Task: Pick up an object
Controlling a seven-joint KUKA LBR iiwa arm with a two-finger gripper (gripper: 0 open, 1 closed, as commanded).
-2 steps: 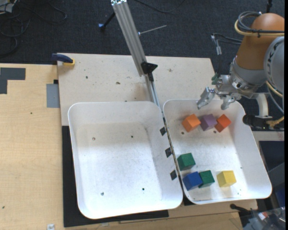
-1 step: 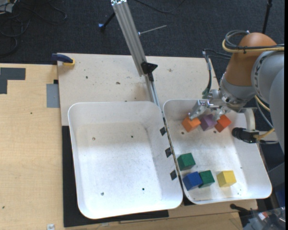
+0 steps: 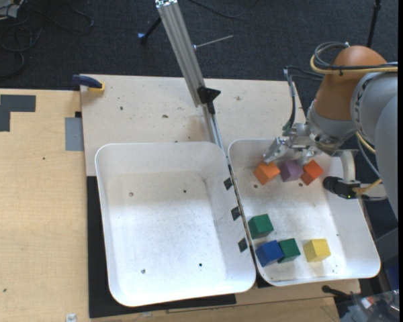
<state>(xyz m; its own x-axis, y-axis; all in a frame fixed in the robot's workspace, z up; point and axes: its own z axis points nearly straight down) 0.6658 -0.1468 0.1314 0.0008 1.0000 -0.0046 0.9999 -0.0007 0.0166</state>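
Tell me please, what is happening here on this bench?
A robot arm reaches into the right bin. Its gripper sits low over a row of three blocks at the far end: orange block, purple block, red-orange block. Nothing looks lifted. Two green, one blue and one yellow block lie nearer.

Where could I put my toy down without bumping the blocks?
The left white bin has a bare floor. The right white bin is crowded: orange cube, purple cube and second orange cube under the gripper; green, blue and yellow cubes in front.
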